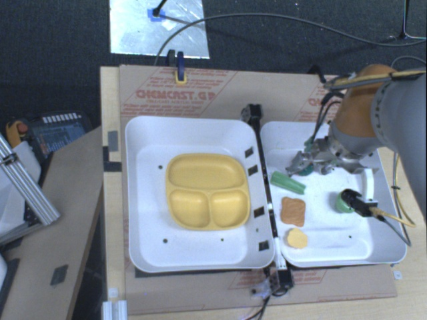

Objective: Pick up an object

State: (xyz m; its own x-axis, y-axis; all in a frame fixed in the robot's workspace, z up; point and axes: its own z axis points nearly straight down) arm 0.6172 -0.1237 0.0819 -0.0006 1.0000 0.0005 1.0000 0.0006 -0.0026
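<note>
My gripper [301,166] hangs low over the upper left part of the right bin [373,249]. Just below and left of it, a green stick [287,182] lies on the bin floor at a slant, apart from the gripper. A brown square piece [293,210] sits below the stick, and a small yellow round piece [297,239] lies near the bin's front wall. A small green round thing [341,203] rests further right in the same bin.
The left bin [143,179] holds a yellow divided tray [207,191] in its middle. A black divider with clips [261,179] runs between the two bins. The grey arm with its orange band [357,112] crosses the right bin's upper right.
</note>
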